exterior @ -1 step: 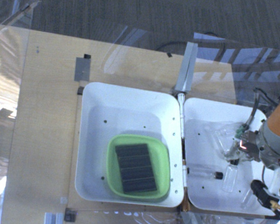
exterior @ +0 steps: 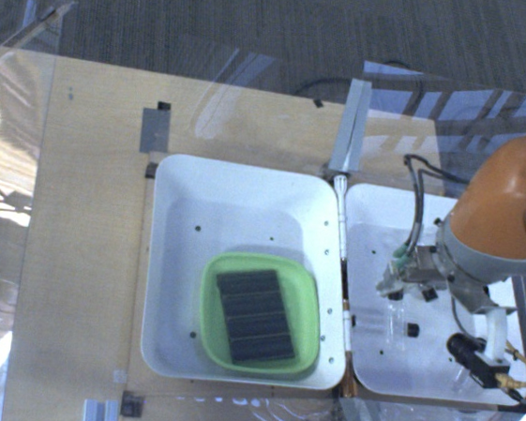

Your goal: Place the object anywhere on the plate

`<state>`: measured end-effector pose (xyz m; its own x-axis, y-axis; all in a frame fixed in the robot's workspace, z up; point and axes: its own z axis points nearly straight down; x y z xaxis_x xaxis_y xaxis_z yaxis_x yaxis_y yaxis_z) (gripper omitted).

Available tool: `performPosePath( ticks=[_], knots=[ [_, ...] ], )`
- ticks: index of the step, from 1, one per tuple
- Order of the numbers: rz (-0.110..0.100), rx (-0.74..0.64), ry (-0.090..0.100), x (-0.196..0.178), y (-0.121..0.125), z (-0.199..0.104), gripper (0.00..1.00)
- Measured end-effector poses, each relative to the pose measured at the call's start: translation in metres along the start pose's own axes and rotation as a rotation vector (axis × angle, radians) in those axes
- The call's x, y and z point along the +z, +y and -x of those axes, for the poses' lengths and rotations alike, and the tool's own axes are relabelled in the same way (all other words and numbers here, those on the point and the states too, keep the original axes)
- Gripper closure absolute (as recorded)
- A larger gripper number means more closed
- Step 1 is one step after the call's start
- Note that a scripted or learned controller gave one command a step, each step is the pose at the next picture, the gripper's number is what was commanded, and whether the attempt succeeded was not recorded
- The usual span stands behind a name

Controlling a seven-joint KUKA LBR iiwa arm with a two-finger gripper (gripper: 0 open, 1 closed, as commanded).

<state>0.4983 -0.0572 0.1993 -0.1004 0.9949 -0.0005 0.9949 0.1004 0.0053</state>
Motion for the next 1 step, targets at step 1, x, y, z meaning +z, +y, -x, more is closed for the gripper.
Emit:
performPosePath(
  ticks=[1],
  knots=[
    [0.001, -0.087, 0.001, -0.0222, 0.0119, -0.0974, 1.0]
  ],
)
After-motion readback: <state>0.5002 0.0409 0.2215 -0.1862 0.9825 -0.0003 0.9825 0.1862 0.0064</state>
